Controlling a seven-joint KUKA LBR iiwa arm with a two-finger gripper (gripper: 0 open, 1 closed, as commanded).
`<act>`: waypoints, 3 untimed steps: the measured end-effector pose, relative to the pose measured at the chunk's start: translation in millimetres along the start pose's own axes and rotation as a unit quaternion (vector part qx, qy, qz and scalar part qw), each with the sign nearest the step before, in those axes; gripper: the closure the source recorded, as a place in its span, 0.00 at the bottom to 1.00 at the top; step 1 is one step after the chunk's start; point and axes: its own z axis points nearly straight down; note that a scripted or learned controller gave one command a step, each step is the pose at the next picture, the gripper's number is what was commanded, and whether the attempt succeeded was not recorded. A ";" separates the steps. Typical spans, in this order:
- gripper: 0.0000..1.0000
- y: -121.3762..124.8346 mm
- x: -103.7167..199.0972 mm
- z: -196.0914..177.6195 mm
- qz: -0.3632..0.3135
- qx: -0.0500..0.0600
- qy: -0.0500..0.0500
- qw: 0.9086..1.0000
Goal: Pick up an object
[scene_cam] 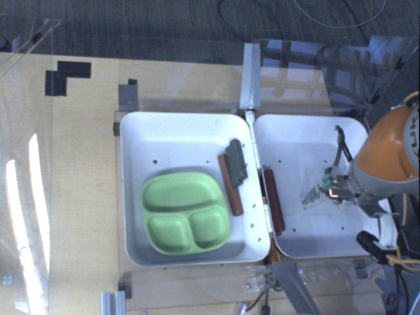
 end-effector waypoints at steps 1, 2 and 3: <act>0.00 47.5 52.4 6.1 -0.173 -0.003 0.000 0.985; 0.00 52.3 132.0 -90.4 -0.232 -0.001 0.000 0.973; 0.00 56.5 89.4 -90.4 -0.179 -0.001 0.000 0.984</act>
